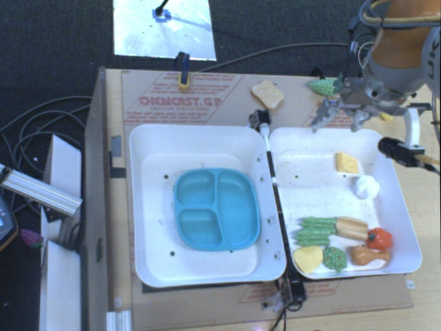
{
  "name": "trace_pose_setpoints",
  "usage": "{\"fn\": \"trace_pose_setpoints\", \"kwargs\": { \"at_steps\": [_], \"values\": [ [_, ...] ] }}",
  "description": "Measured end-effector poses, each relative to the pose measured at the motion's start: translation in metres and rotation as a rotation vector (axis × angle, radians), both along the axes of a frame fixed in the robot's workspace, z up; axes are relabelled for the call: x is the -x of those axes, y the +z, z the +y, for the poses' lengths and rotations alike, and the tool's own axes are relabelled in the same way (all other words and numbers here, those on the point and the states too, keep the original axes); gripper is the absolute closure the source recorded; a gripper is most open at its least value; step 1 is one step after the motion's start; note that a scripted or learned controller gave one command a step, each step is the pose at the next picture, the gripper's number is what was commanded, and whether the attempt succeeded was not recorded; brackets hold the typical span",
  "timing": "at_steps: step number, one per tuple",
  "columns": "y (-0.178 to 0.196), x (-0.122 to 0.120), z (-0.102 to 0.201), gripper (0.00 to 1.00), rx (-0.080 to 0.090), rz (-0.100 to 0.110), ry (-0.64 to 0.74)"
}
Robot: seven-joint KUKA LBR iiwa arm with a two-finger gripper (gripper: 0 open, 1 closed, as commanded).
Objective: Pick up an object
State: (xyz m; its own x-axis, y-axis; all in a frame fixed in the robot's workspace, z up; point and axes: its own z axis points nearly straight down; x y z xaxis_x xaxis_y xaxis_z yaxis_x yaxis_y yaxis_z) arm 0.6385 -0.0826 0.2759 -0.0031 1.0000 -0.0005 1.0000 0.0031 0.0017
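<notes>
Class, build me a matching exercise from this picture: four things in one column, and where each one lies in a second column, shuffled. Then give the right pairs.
Things:
1. blue divided plate
2. toast slice
3. yellow cheese block
4. red tomato

Places:
A. near end of right bin
B. cardboard behind the bins
C. left bin
D. far half of right bin

Pairs: 1-C, 2-B, 3-D, 4-A

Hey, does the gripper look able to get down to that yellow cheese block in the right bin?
Probably yes. The yellow block lies apart from the other food, with bare bin floor around it, and the gripper hangs above the bin's far edge nearby.
</notes>
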Motion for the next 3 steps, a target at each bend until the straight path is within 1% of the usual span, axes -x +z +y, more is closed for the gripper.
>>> {"fn": "trace_pose_setpoints", "kwargs": {
  "at_steps": [1, 2, 3],
  "values": [
    [-0.046, -0.012, -0.039, 0.0, 0.001, 0.001, -0.002],
    [-0.138, -0.02, -0.1, 0.0, 0.001, 0.005, -0.003],
    [-0.147, -0.011, -0.122, 0.0, 0.002, -0.001, -0.002]
  ]
}}
